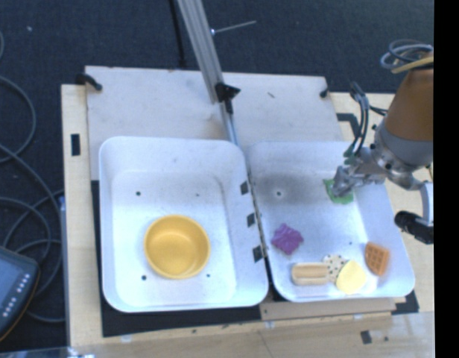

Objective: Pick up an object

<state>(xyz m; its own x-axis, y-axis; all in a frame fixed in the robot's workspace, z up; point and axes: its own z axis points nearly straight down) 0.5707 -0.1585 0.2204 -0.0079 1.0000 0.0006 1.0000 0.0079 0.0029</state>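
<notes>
Gripper (343,183) sitting low near right bin (304,162) far right edge, directly over green object (338,194). Grip state: cannot tell. Advising centred descent, confirming green object between tips before lifting, avoiding bin wall.

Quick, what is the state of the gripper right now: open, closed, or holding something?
Gripper: down in the right bin, at a small green object; whether it grips the object cannot be told.
</notes>
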